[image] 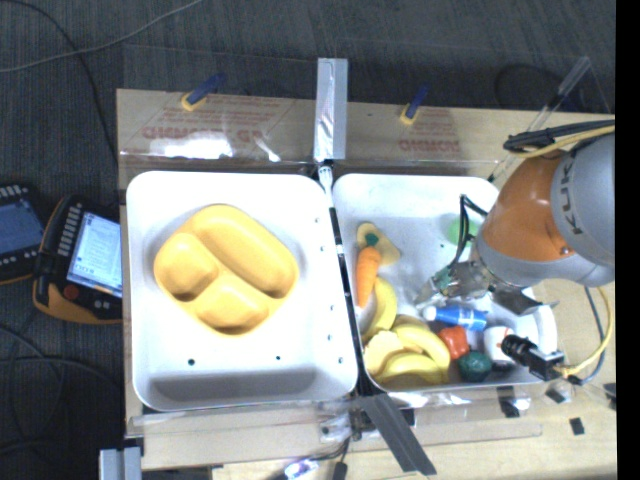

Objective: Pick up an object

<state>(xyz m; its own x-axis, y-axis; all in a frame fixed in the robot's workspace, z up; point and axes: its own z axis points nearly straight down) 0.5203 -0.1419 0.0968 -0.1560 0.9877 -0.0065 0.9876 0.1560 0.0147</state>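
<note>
Inspection finds two white bins side by side on the bench (470, 123). We record the left bin (150, 368) carrying one large yellow moulded item (226, 266) with three rounded lobes, lying near its middle.

We record the right bin (420, 193) carrying a cluster of small toy foods along its left wall and lower edge. An orange carrot (367, 271) with a green top lies lengthwise beside the divider. Below it we note a heap of yellow banana-like pieces (405, 353). Just right of that heap sit a red item (454, 342) and a dark green round item (474, 367). A white-and-blue tube (458, 316) lies crosswise just above the red item.

We find the arm (545, 213) entering from the right, its orange band over the right bin's right half. The hand (455, 283) is low in the bin, just above the white-and-blue tube and right of the banana heap. We cannot tell whether it is released or clenched, as the wrist covers it from this angle. We see no object lifted clear of the bin.

Outside the bins, we note a handheld pendant with a lit screen (80, 263) on the dark floor to the left.
</note>
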